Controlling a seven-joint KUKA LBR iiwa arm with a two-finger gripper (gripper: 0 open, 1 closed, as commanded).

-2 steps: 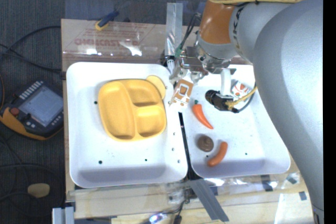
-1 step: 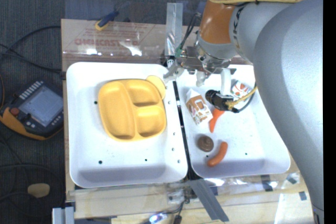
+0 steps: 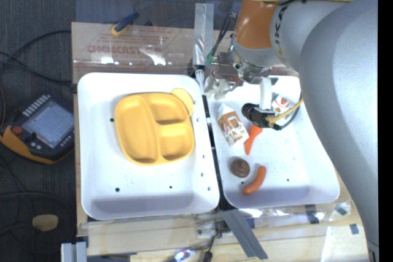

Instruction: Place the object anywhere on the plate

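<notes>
A yellow divided plate [image 3: 155,127] lies in the left white bin [image 3: 98,193]. The right bin [image 3: 307,187] holds a small white and orange carton [image 3: 231,126], an orange carrot [image 3: 252,138], a brown round piece [image 3: 239,167] and an orange sausage [image 3: 254,180]. A red and white item [image 3: 282,102] lies near the far right. My gripper [image 3: 216,85] hangs low over the far left corner of the right bin, just beyond the carton and beside the wall between the bins. Its tip is too cluttered to read, and I see nothing clearly held.
A pale yellow round piece [image 3: 182,95] touches the plate's far right corner. The grey arm [image 3: 331,58] covers the right bin's far right side. A clear sheet with a blue clip [image 3: 124,23] lies behind the left bin. A pendant [image 3: 40,126] rests on the floor at left.
</notes>
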